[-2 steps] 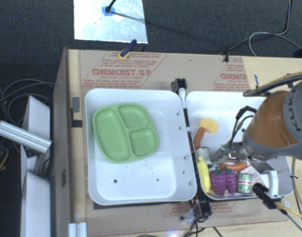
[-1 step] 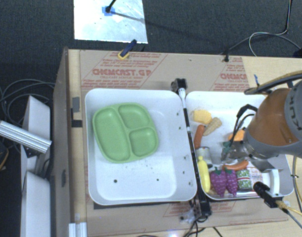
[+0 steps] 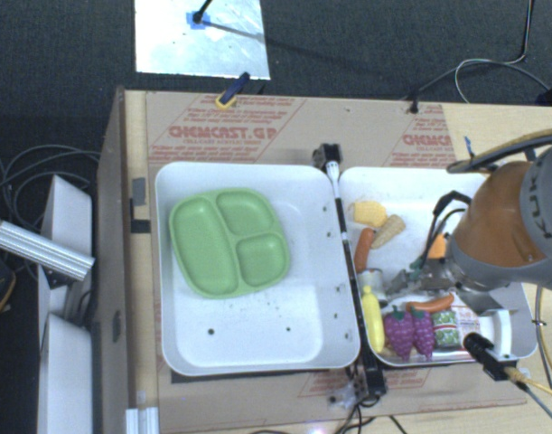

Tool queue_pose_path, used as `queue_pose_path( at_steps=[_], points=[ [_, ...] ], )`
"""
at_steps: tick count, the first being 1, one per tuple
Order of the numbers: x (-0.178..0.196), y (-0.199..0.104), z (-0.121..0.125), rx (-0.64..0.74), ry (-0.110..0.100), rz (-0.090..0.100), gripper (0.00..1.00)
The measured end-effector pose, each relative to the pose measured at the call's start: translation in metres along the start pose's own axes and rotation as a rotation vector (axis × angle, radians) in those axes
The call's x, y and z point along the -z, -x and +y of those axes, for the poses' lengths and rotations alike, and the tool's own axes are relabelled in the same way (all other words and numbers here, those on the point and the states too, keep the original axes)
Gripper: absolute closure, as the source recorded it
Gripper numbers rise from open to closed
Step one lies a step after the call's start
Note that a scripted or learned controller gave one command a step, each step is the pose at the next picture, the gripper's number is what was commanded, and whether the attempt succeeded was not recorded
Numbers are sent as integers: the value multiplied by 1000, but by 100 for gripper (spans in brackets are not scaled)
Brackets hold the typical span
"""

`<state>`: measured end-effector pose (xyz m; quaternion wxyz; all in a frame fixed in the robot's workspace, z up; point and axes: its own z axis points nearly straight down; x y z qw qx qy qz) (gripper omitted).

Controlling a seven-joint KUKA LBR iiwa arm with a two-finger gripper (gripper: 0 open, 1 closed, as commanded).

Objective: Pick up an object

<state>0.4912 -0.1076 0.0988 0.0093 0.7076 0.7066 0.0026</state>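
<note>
The right bin (image 3: 411, 181) holds several toy foods: a yellow piece (image 3: 369, 212), a tan bread piece (image 3: 389, 229), an orange carrot (image 3: 364, 248), a yellow banana (image 3: 372, 316), purple grapes (image 3: 409, 331), a red sausage (image 3: 432, 304) and a green-labelled packet (image 3: 448, 336). My gripper (image 3: 405, 284) is low in this bin, pointing left, just above the grapes and beside the sausage. The arm's grey body and orange band (image 3: 492, 220) cover the bin's right half. Whether anything is held is hidden by the wrist.
The left bin (image 3: 257, 333) carries a green divided plate (image 3: 229, 240) toward its left side. A ridge (image 3: 346, 242) separates the two bins. Cardboard lies behind the bins, and cables run over the arm at the right.
</note>
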Motion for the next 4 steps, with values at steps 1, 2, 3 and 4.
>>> queue_pose_path(
  at_steps=[1,2,3,4],
  points=[
    [48,9,23,4,-14,8,0],
    [-16,22,72,5,-15,9,0],
    [-17,23,109,6,-15,9,0],
    [-6,23,110,10,-13,8,100]
  ],
)
